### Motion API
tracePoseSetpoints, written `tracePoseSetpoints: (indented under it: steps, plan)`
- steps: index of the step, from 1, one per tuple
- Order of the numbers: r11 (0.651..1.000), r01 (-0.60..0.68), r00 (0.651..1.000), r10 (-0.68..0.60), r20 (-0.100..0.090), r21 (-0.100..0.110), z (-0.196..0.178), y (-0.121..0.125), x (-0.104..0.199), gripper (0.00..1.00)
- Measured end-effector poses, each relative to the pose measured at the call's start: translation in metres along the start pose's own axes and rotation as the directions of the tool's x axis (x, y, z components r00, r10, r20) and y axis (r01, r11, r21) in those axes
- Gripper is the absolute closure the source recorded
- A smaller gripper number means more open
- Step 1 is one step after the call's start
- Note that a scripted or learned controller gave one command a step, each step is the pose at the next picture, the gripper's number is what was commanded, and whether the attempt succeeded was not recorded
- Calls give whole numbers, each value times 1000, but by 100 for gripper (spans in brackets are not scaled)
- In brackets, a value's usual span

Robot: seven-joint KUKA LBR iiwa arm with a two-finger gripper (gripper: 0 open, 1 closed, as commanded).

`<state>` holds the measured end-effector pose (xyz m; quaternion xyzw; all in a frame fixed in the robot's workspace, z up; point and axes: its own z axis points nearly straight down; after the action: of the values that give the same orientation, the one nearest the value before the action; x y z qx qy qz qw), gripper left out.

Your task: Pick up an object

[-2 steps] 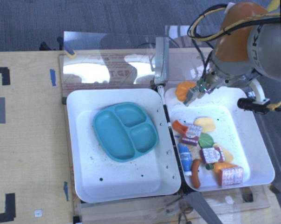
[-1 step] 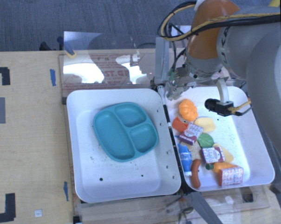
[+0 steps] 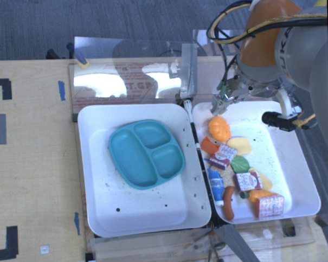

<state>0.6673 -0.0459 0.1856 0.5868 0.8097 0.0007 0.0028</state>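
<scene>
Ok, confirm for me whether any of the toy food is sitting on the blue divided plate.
No: the blue divided plate sits bare in the left bin, and the toy food lies in the right bin.

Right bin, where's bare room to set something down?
In the right bin, bare floor lies along its right wall, right of the toy pile, below the hand. The pile from the orange fruit to the red carton crowds the left side.

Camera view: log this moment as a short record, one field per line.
arm: reaches in from the right, over the right bin's far end
gripper: above the bin's far left corner, just beyond the orange fruit
left bin: holds a blue divided tray
right bin: toy food piled along its left side, including a sausage and a red carton
</scene>
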Motion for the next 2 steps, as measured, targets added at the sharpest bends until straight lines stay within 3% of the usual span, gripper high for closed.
tracePoseSetpoints:
  steps: [1,2]
  plan:
    - [1000,2,1000,-2,-1,0,0,0,1,0]
    - [999,-43,999,43,-4,5,0,-30,8,0]
